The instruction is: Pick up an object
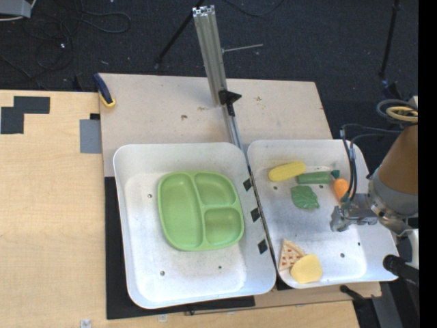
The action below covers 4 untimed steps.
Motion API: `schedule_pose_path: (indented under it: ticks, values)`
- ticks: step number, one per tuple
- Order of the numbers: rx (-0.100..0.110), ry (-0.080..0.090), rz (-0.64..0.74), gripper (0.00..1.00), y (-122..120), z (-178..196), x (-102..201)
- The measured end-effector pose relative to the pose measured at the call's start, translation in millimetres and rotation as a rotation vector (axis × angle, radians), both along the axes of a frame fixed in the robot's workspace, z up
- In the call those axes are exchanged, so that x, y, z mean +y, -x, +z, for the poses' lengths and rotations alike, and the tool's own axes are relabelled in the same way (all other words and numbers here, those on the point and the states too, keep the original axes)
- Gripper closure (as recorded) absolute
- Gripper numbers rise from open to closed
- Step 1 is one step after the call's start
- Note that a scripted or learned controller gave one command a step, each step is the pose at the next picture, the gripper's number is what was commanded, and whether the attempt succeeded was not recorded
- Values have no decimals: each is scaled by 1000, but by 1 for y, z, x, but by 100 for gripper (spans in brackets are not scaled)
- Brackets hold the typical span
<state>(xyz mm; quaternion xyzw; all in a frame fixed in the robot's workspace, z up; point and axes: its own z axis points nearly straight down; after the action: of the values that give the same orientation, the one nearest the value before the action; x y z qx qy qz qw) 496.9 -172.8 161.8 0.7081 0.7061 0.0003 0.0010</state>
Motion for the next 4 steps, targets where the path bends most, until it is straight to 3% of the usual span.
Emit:
schedule_pose_path:
  ticks: [1,4]
  values:
    - [0,0,4,100,-1,52,-1]
    - [4,-1,7,100,-20,69,157]
